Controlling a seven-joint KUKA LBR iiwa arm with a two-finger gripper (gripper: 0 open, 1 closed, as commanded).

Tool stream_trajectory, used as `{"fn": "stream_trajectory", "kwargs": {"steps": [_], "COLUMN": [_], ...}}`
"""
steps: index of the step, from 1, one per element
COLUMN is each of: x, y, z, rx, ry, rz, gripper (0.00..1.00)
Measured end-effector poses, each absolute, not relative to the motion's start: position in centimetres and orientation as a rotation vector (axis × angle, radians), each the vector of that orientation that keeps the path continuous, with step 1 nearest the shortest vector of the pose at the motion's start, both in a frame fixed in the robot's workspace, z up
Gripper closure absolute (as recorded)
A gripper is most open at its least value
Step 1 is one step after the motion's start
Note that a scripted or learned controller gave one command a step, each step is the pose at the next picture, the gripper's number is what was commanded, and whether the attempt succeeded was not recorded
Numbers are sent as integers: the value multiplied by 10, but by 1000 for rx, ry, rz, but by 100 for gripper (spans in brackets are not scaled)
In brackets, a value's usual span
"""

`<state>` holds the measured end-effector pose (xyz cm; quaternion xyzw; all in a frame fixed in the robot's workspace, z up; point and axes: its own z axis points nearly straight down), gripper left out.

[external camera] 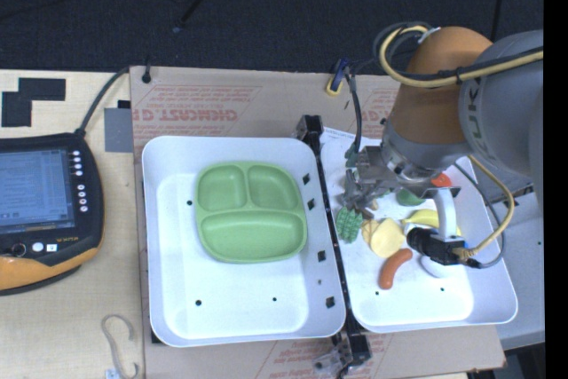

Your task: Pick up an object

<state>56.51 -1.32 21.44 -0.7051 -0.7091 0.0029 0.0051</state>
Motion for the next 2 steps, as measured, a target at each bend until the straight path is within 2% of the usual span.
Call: {"fn": "stream_trajectory", "kwargs": {"steps": [1, 2], "x": [560, 556], "y": [41, 34], "z": [216, 235], "rx": [-2209, -2217], "ry": [-2221, -2220], "rz": [10, 9], "gripper": [100, 100]}}
